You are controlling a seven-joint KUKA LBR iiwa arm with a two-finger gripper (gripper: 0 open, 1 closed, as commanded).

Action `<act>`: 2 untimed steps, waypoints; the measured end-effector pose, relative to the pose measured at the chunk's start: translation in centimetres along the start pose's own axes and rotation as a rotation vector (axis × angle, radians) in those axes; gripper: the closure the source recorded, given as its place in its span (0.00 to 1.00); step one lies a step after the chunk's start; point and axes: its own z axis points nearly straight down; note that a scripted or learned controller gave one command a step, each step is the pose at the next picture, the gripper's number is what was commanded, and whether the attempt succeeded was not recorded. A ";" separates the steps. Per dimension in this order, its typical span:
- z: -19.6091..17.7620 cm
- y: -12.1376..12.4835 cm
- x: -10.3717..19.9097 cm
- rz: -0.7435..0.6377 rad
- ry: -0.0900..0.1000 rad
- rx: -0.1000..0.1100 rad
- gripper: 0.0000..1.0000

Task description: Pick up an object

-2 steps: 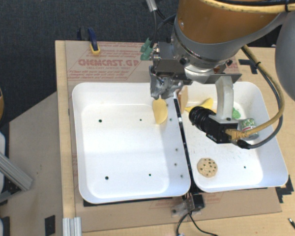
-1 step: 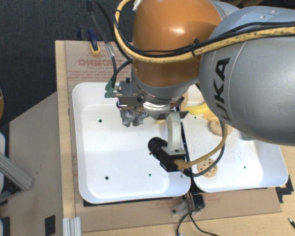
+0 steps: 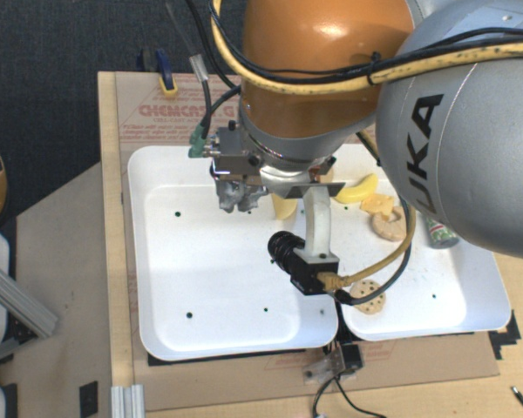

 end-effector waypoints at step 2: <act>8.2 -0.2 -0.1 0.003 -0.009 0.018 1.00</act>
